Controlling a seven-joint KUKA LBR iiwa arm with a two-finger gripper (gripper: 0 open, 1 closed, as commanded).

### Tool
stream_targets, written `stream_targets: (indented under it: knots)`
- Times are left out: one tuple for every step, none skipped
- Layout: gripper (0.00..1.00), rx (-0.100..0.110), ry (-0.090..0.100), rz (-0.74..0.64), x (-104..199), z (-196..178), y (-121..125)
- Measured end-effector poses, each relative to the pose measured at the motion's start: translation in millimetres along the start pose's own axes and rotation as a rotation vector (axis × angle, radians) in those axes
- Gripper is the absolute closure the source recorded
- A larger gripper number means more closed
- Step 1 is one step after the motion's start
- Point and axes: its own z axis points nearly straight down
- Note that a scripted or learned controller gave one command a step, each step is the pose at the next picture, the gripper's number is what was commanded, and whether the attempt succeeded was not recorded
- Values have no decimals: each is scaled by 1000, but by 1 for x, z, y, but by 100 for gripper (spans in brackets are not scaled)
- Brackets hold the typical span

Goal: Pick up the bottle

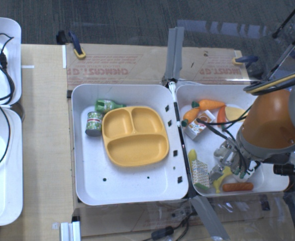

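Observation:
The bottle (107,105) is green and lies on its side in the back left corner of the left bin (82,149), just behind a yellow divided plate (135,135). My gripper (225,165) is far from it, low in the right bin (268,182) among the toy food, beneath the arm's orange band (268,122). It hangs over a yellow piece (220,178) near the bin's front.
A small green-labelled can (93,123) stands right in front of the bottle, against the plate's left rim. The right bin holds carrots (211,104), a small carton (197,126), a red sausage-shaped piece (237,187) and a mesh-wrapped item (200,172). A ridge (176,129) divides the bins.

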Motion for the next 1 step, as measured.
stream_targets:
  knots:
    - [0,1,1,293,-20,-100,38]
